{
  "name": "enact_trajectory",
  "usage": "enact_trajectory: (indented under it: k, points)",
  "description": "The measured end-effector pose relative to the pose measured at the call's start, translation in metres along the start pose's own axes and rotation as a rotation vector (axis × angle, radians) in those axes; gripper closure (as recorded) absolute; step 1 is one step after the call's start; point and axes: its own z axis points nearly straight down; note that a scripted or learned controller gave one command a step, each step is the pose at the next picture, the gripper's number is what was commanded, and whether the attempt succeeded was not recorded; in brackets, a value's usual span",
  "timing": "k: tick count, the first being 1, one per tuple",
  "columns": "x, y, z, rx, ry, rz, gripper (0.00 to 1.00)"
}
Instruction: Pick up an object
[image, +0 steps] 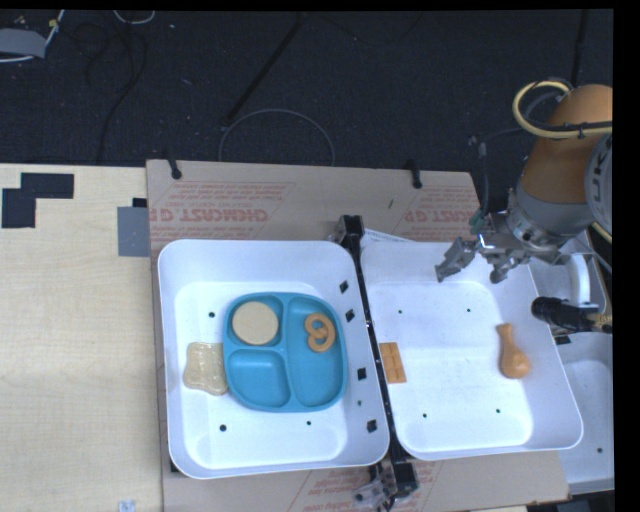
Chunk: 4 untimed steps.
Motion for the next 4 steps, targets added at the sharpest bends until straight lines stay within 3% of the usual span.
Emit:
enact_trajectory:
  k: [2, 3, 4]
  points:
    - [0.009, -0.009, 0.11, 0.001, 0.001, 0.001, 0.0]
    - [0.008, -0.008, 0.097, -0.002, 0.0, 0.003, 1.0]
    - [0.012, -0.003, 0.051, -0.008, -0.001, 0.0, 1.0]
